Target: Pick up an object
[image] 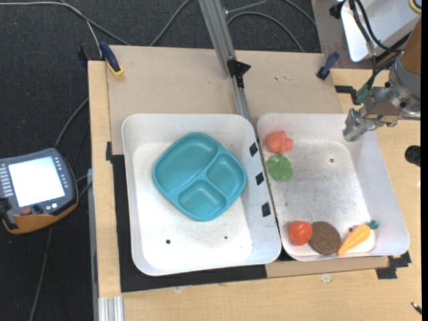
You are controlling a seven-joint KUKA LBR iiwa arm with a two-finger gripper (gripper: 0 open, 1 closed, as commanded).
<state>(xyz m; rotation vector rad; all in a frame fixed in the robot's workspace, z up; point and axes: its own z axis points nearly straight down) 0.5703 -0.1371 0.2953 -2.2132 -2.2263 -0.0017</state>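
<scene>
The right bin (361, 179) holds several toy foods. An orange-red piece (278, 142) and a green piece (279, 168) lie at its left wall. At the near edge sit a red tomato (300, 232), a brown round patty (324, 237) and an orange carrot (356, 237). My gripper (356, 124) hangs over the bin's far right corner, well apart from all of them, with nothing seen in it.
The left bin (144, 246) bears a teal divided plate (198, 176). A metal pole (224, 39) slants over the bench behind the bins. A tablet pendant (33, 187) lies on the floor at left. Blue clamps (111, 59) grip the board's far corners.
</scene>
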